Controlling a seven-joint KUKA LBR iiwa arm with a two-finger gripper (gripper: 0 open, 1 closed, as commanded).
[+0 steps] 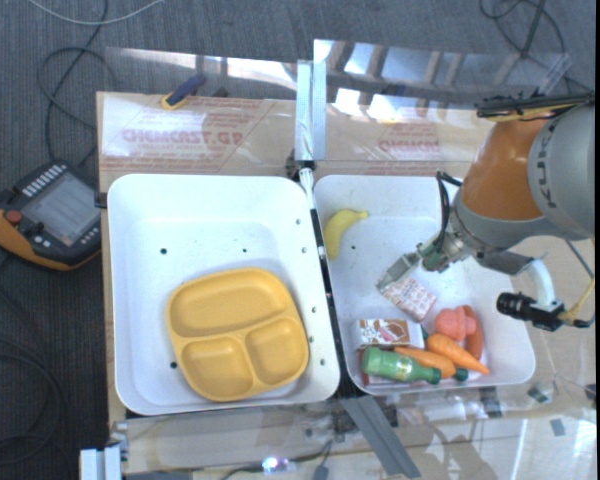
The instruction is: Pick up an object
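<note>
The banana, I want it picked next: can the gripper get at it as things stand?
Probably yes. The banana lies alone by the right bin's left wall, nothing on top of it. The gripper is over the same bin, though the nearby wall may crowd one finger.

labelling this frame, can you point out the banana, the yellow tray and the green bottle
banana (342, 228), camera view, middle of its curved body
yellow tray (238, 331), camera view, ridge between its compartments
green bottle (398, 367), camera view, middle of its body
</note>
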